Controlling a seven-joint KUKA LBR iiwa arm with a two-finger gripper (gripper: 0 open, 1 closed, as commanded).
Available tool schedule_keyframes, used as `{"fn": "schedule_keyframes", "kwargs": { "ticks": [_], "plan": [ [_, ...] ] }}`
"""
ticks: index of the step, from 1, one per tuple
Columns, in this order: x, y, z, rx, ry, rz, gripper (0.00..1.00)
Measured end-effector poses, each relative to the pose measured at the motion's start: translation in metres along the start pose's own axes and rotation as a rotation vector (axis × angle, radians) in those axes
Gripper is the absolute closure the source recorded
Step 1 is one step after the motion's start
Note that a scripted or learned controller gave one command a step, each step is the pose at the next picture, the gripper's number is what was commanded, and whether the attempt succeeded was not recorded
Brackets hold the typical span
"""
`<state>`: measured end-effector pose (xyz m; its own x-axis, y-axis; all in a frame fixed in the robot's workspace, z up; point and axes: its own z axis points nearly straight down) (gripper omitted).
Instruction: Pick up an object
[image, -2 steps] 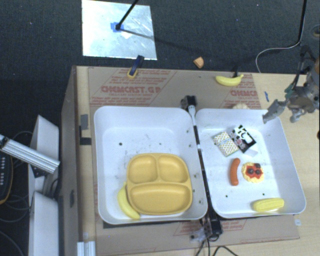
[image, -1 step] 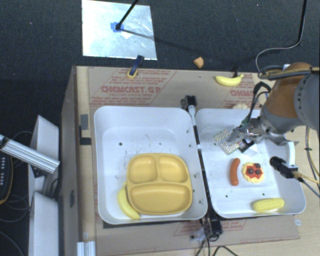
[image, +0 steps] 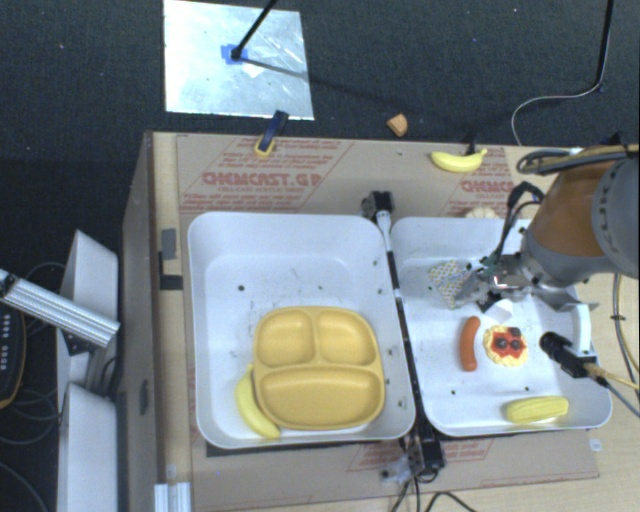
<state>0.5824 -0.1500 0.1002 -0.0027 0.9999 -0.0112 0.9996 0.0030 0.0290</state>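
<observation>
In the right bin (image: 430, 400) lie a red-orange sausage (image: 469, 343), a round yellow toy with red and black spots (image: 505, 346), a yellow oblong piece (image: 537, 408) near the front edge, and a grey speckled item (image: 450, 280) at the back left. My gripper (image: 493, 290) hangs low over the right bin, just right of the speckled item and just behind the round yellow toy. Whether it touches either one is unclear.
The left bin (image: 215, 260) holds a yellow divided plate (image: 318, 365) and a banana (image: 253, 408) by the plate's front-left corner. On the bench behind the bins lie another banana (image: 458, 158) and a blue-and-yellow tool (image: 270, 134).
</observation>
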Motion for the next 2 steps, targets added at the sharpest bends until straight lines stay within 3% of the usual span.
{"fn": "schedule_keyframes", "kwargs": {
  "ticks": [1, 2],
  "plan": [
    [0.0464, -0.038, -0.0002, -0.011, -0.001, 0.001, 0.0],
    [0.0472, -0.0432, -0.0002, -0.023, -0.005, -0.001, 0.0]
  ]
}}
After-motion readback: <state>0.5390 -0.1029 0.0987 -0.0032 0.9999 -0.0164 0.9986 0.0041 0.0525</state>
